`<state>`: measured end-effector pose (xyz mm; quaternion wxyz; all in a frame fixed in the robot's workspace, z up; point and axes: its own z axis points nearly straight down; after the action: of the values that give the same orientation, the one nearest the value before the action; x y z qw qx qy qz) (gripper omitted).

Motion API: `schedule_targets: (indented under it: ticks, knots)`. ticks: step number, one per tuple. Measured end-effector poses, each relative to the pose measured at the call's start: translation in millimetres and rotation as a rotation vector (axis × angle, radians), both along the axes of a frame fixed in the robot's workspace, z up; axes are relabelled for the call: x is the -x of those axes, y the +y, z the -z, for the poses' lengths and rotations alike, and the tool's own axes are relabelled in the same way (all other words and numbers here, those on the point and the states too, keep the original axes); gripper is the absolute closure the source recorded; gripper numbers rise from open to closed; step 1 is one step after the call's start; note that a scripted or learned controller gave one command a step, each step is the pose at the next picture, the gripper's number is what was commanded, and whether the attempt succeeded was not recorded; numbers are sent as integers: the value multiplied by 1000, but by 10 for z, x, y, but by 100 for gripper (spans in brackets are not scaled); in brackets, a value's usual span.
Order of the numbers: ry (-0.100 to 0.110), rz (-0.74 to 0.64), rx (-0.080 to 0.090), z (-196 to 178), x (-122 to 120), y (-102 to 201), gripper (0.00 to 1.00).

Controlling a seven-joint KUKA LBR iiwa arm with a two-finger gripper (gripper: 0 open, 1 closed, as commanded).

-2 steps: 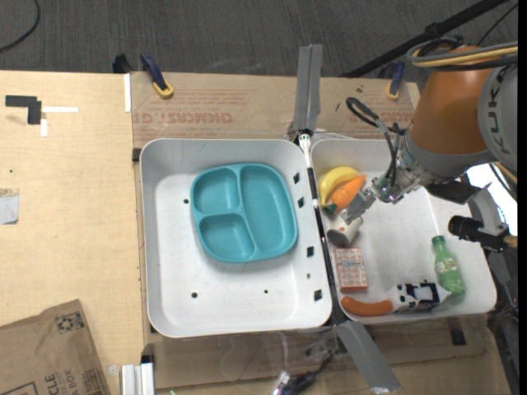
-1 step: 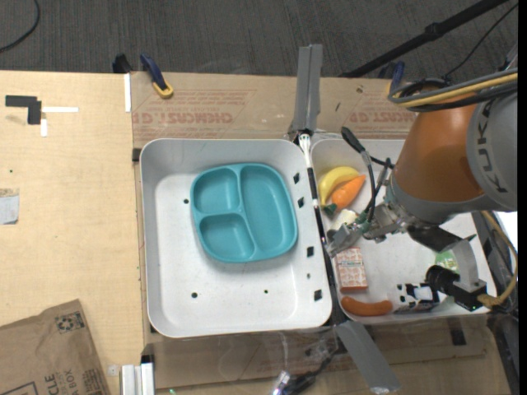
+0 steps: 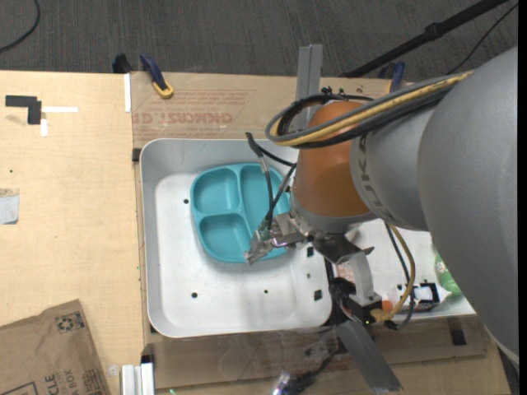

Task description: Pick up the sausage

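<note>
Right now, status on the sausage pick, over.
Tool low over teal divided plate in white bin. Sausage unsighted. Arm covers the plate's right side.

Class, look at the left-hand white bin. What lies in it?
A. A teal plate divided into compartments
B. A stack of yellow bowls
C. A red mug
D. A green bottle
A: a teal divided plate lies flat in the white bin, with the arm's wrist over its right edge.

Even, bright light from above; my arm (image 3: 461, 163) looms soft and blurred, shading the white bin (image 3: 165, 245) beneath.
</note>
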<state>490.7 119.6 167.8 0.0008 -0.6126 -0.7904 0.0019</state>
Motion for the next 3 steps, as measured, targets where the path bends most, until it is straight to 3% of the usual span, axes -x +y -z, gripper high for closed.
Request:
schedule_targets:
  ticks: [1, 2, 3]
  knots:
    - [-11, -44, -3, 734, -101, 6, 0]
    - [-2, -91, 0, -233, -405, -233, 0]
    - [-1, 365, 2, -225, -409, -804, 0]
